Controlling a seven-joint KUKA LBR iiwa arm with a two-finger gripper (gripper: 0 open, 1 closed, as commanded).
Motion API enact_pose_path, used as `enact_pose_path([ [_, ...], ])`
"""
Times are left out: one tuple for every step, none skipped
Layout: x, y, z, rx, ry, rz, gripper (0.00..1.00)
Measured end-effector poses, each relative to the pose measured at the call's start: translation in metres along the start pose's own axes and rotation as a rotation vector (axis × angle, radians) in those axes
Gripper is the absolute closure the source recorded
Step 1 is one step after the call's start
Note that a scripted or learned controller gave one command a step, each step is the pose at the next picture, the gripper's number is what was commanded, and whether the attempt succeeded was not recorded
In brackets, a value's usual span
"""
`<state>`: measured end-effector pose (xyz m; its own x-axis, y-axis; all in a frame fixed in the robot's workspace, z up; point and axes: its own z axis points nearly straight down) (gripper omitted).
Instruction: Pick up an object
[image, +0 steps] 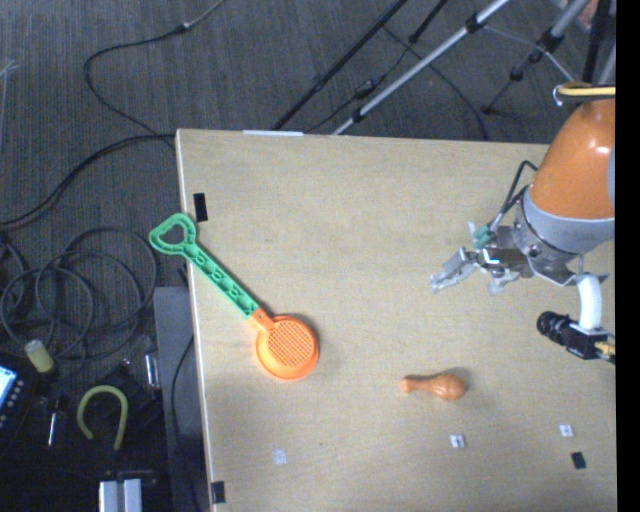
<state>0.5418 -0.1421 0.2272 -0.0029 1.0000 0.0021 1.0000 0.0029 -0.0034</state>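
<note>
Gripper (462, 272) at right, fingers spread, nothing between them. Small orange piece (437, 385) lies nearer, apart from it. Green-handled orange strainer (240, 303) far left on bench (350, 200).

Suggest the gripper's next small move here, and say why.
Probably shift the gripper down-left in the view toward the small orange drumstick-shaped toy, then lower. The gripper hangs above bare board with nothing between its fingers, and that toy lies nearest; the strainer with the green handle is much farther left.
</note>
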Motion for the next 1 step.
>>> enact_pose_path([
  [-0.0421,0.0346,0.0559,-0.001,-0.001,0.215,0.00],
])
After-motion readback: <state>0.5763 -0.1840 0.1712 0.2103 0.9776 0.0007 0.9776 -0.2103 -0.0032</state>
